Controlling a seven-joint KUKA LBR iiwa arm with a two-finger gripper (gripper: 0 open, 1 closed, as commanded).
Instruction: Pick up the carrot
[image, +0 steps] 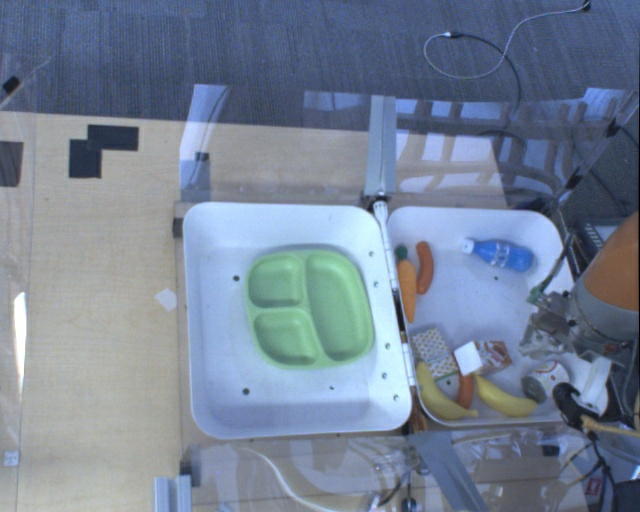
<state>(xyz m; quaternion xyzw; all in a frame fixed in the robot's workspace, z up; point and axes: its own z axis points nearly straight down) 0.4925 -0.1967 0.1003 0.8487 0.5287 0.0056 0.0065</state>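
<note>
My tool (548, 335) hangs at the right bin's (452, 222) right rim; I cannot tell its state. Nearest, left of it, lie two bananas (505, 399). Farther left, the carrot (407, 288) rests against the bin's left wall, beside a sausage (425, 267).

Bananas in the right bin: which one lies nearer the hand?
The right-hand banana, by the bin's lower right corner, nearer the hand; the other banana curves farther left.

arm (612, 290) cut off at right edge, gripper (548, 335) detail too small
</note>
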